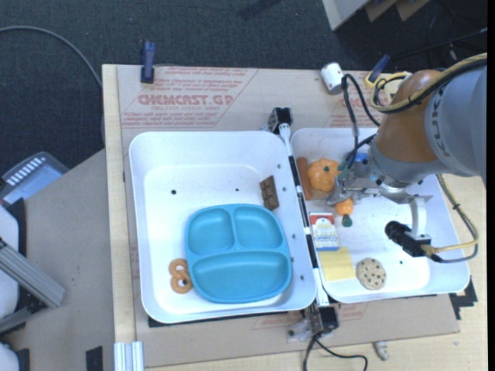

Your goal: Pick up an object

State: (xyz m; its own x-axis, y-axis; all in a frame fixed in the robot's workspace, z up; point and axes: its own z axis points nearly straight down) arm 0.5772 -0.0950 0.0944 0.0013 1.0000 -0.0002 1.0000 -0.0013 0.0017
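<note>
Gripper (346,194) sits low in the right bin (441,280), just beside an orange fruit (321,175) lying toward the divider on its left. A smaller orange piece (344,205) touches its tip; whether anything is held, I cannot tell.

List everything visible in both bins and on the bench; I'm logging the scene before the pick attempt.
Shallow white plastic bins: 2, white, side by side on the bench.
Blue divided plastic plate: 1, blue, left bin.
Small brown pretzel: 1, tan, left of the plate.
Brown chocolate-like block: 1, brown, left bin's right side.
Orange pumpkin-shaped toy: 1, orange, right bin, top left.
Small carton with red top: 1, white, red and blue, right bin.
Yellow flat square: 1, yellow, below the carton.
Chocolate-chip cookie: 1, tan, right bin's near edge.
Grey arm with orange band: 1, over the right bin.
Tool: 1, beside the pumpkin toy.
</note>
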